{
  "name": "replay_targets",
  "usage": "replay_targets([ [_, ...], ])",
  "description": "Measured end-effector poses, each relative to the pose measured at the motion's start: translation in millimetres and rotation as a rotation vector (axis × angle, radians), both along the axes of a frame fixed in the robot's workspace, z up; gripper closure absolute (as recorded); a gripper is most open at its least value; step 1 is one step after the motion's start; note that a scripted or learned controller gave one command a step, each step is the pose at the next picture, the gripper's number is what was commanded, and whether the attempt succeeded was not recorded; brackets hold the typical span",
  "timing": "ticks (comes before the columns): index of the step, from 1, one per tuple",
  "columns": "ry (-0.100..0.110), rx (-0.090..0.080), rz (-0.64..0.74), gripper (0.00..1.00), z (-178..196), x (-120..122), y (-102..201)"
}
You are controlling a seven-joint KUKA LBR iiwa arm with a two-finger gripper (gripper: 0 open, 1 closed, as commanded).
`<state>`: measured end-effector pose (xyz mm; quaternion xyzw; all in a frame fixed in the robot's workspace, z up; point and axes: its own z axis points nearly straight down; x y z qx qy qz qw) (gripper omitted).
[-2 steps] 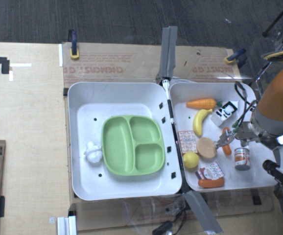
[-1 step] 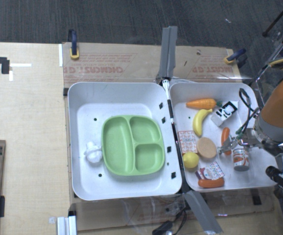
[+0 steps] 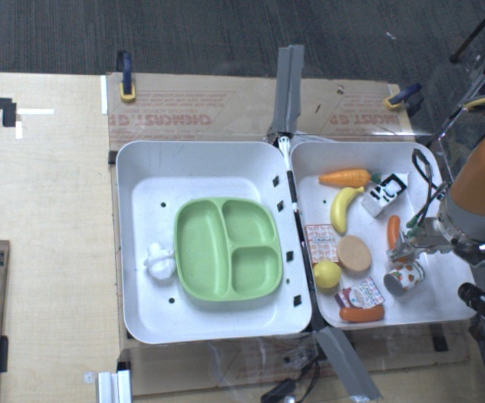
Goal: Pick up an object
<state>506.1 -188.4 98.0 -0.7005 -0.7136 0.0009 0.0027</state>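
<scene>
Two white bins sit side by side on the counter point(image 3: 49, 141). Low over the right bin point(image 3: 310, 154), near its right wall, the hand point(image 3: 408, 254) hangs; whether it is open or closed cannot be told. A small can point(image 3: 404, 277) lies just below it, an orange sausage point(image 3: 393, 230) just beside it. A banana point(image 3: 341, 208), carrot point(image 3: 345, 177) and lemon point(image 3: 326, 274) lie further left.

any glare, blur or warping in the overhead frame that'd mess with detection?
Camera view: lighting is even and soft, shadows faint; the white bins run bright but the green tray and banana read sharp. The gripper area is cluttered and slightly soft, so the fingers are hard to resolve. The bench edges look straight, no obvious warping.
</scene>
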Motion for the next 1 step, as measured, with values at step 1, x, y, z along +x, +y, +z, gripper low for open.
replay_targets([
  [1,-0.002,-0.005,-0.213,1.0,100.7,28.9,22.3],
])
